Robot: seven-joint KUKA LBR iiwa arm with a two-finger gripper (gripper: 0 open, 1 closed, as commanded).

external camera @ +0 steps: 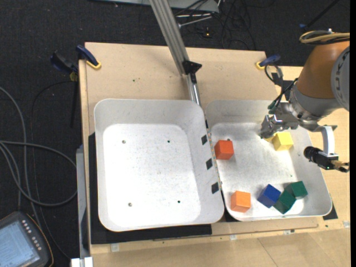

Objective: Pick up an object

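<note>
A robotics lab, plainly: a plywood table (167, 74) is clamped at its corners with blue clamps (86, 54), two white bins (105, 149) sit side by side, black cables (33, 166) trail over dark carpet, a control pendant (19, 243) glows at lower left, and an aluminium camera mast (169, 29) rises behind.

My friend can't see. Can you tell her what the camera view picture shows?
A robot gripper hangs low in the right bin, beside a yellow block. Two orange blocks, a blue block and two green blocks also lie there.
</note>
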